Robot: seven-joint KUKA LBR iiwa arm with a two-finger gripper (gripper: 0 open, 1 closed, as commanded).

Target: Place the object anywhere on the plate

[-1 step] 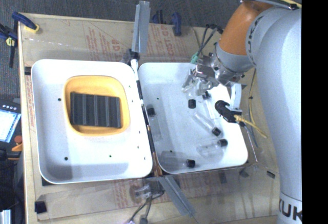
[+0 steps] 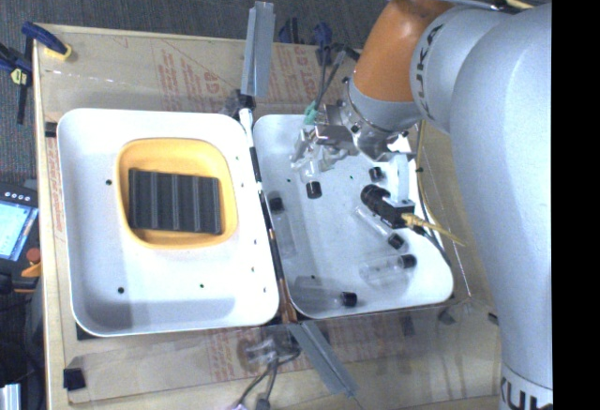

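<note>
The surface [image 2: 141,70] is a tan board with red printing, set on dark carpet. Two white bins lie on it side by side and cover most of it. The left bin [image 2: 94,286] reaches close to the surface's left and near edges, with bare board showing along the far edge. The right bin [image 2: 328,249] sits just beside it, toward the right edge. A grey bar [image 2: 257,47] stands at the far edge above the seam between the bins, and another grey bar [image 2: 323,361] lies at the near edge below that seam. A blue-and-yellow clamp [image 2: 45,37] grips the far left corner.
</note>
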